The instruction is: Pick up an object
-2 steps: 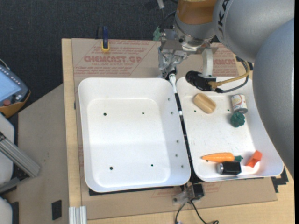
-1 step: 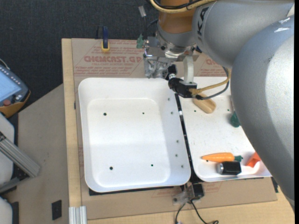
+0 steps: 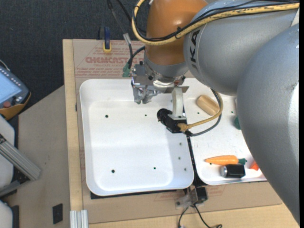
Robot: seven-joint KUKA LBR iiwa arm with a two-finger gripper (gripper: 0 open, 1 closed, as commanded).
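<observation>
My big grey arm (image 3: 247, 56) hung over both bins. I couldn't tell my gripper's (image 3: 142, 95) state above the left bin (image 3: 90, 127). Next, I'd reach the block (image 3: 207, 104) and carrot (image 3: 221, 160) right.

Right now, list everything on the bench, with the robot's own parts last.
Left bin: one, white, shallow, on the left of the bench.
Right bin: one, white, beside it, partly under the arm.
Wooden block: one, tan, rounded, upper right bin.
Carrot-like piece: one, orange, lower right bin.
Dark block: one, black and grey, just below the orange piece.
Clamp: one, blue and yellow, at the far board edge.
Arm: one, grey, orange band.
Gripper: one, metal, over the left bin's far edge.
</observation>
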